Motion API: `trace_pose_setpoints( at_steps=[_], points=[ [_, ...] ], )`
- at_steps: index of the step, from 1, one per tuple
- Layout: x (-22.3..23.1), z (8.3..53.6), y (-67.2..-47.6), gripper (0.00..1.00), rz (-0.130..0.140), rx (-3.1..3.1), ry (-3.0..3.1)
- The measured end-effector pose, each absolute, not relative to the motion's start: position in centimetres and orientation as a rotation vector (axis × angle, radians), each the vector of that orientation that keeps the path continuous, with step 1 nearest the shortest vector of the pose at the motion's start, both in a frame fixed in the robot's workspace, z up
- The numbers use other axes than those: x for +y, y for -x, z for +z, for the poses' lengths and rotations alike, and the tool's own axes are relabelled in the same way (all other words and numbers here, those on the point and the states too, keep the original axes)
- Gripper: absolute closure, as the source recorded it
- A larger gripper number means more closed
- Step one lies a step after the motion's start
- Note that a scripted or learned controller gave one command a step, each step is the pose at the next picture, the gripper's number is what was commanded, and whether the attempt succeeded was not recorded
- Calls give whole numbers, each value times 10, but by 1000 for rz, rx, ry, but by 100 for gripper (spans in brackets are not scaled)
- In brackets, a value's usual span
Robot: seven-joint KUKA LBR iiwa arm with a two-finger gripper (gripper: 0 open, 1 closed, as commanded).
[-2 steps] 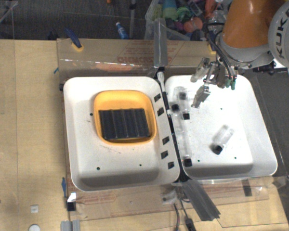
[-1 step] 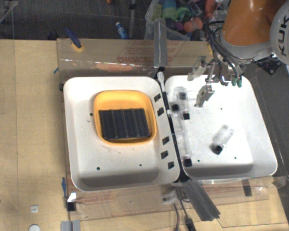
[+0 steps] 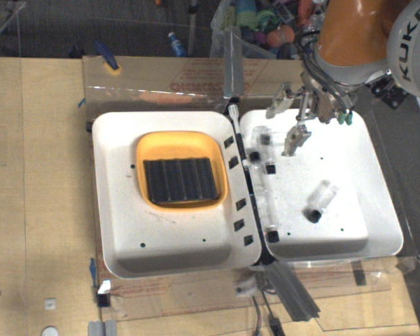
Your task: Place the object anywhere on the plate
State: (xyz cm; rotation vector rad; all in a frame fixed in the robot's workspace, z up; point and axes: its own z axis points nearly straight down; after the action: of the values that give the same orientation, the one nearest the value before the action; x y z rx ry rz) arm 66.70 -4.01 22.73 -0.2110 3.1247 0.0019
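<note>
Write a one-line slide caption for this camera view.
Tool above right bin; clear bottle there; yellow plate in left bin.

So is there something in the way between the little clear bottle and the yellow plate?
Yes. The clear bottle lies in the right bin, and the plate sits in the left bin. The raised bin walls and the divider between them stand in the way. The gripper would have to lift it over.

A yellow-orange plate (image 3: 182,170) with rounded corners sits in the left bin, toward 12 o'clock, a dark ribbed slab covering its middle. The object, a small clear bottle (image 3: 320,201) with a black cap, lies on its side in the right bin, cap pointing toward 7 o'clock.
</note>
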Motion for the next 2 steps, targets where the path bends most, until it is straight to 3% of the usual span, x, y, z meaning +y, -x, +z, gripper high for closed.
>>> trace_pose_setpoints(
  at_steps=[1,2],
  points=[
    [-49,226,-668,0,1,3119,283],
    [-121,243,-668,0,-1,3081,552]
  ],
)
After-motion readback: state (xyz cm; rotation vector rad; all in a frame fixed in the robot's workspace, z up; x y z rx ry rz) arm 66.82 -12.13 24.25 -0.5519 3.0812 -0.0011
